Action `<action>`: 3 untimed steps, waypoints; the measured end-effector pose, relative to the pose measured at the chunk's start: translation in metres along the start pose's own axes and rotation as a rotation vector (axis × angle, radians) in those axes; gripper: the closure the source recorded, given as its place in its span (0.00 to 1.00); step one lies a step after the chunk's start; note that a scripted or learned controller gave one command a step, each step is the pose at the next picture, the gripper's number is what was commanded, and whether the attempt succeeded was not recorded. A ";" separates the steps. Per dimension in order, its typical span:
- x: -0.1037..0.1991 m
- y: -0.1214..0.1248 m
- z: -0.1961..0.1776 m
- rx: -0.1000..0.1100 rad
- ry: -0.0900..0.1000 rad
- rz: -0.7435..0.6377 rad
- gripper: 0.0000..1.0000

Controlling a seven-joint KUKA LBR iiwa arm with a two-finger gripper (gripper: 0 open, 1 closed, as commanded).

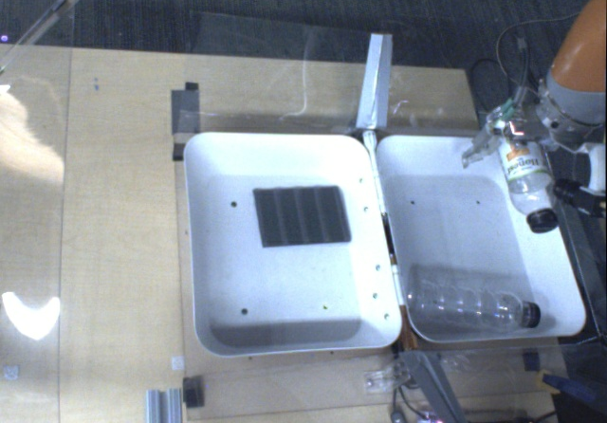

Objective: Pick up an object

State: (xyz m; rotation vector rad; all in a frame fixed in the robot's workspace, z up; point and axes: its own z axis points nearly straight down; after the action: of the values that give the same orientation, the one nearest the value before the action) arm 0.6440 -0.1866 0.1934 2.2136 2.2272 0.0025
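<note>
My gripper (508, 138) is at the upper right, over the right bin's (446, 212) far right side. It is shut on a small clear bottle (527, 180) with a white label and a black cap. The bottle hangs from the fingers, tilted, with its cap end pointing down and to the right at the bin's right rim. A larger clear plastic bottle (469, 305) with a dark cap lies on its side along the near wall of the right bin, apart from the gripper.
The left bin (218, 222) holds a flat dark ridged rectangle (302, 215) near its middle. A metal divider post (373, 84) stands behind the seam between the bins. Cables and dark hardware (583, 174) sit along the right bin's right side.
</note>
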 end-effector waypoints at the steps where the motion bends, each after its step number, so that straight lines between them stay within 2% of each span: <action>1: -0.018 -0.044 0.095 -0.001 0.000 -0.133 0.00; 2: -0.018 -0.005 0.106 -0.006 -0.002 -0.195 0.00; 3: -0.016 -0.003 0.094 -0.012 -0.005 -0.199 1.00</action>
State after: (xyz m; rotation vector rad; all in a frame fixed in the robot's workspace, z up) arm 0.6413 -0.2030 0.0993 1.9736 2.4269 0.0106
